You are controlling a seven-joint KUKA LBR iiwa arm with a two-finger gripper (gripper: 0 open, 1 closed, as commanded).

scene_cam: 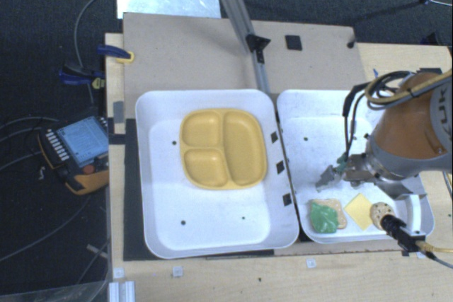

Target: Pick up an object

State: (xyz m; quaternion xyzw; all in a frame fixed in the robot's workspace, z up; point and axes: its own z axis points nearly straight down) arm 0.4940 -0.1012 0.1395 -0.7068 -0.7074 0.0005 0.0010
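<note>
Approach step: gripper [331, 177], finger state indiscernible, poised at lower right above toast slice with green spread [326, 216], cheese slice [358, 211] and cookie [381, 211]; next, descent onto one.

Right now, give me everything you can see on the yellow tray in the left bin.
The yellow tray is a rounded-corner rectangle that looks like moulded plastic, matte and pale yellow. Raised ridges split it into three compartments: a tall one on the right and two smaller ones stacked on the left. All three look bare. It lies flat and face up, turned slightly askew, in the upper middle of the left bin, resting on the bin floor. Nothing else touches it, and it sits apart from the bin walls.
</note>
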